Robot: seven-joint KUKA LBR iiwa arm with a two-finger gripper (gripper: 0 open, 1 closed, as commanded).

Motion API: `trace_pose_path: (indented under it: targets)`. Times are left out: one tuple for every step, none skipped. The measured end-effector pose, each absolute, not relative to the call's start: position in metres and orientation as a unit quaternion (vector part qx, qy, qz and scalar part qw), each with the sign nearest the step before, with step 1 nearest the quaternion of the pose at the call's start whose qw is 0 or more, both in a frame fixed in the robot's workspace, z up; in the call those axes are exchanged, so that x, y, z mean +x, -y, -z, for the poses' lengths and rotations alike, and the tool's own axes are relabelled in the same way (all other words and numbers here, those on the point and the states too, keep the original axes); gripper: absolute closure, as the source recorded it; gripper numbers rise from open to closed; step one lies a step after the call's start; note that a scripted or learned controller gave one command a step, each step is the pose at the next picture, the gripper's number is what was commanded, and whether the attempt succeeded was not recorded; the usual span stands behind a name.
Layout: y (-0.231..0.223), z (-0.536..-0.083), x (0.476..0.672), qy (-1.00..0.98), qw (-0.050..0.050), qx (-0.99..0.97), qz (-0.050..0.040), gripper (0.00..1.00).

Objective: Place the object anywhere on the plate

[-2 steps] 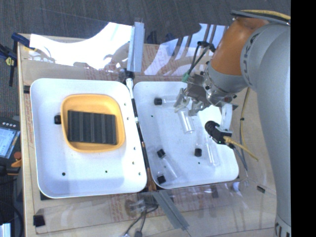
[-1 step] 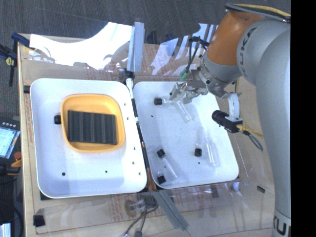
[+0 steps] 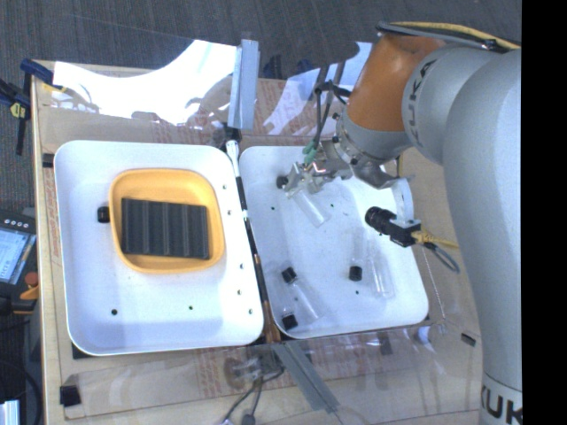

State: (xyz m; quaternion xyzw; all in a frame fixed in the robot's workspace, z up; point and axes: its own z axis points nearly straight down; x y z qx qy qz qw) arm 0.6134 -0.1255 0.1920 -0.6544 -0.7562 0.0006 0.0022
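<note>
arm [image 3: 461, 149] bent low, tool [image 3: 306, 177] over right bin [image 3: 403, 304]

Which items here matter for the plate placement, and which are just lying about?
Job:
yellow plate in the left bin
gripper over the right bin
clear objects in the right bin, candidates to place

Lying about:
dark grid on the plate
small black pieces
handheld device
</note>
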Motion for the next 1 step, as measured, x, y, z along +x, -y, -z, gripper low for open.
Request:
trace_pose_path:
  targets:
    - [0.0702,-0.2480,0.6399,0.782,0.001,-0.623,0.0001,1.00]
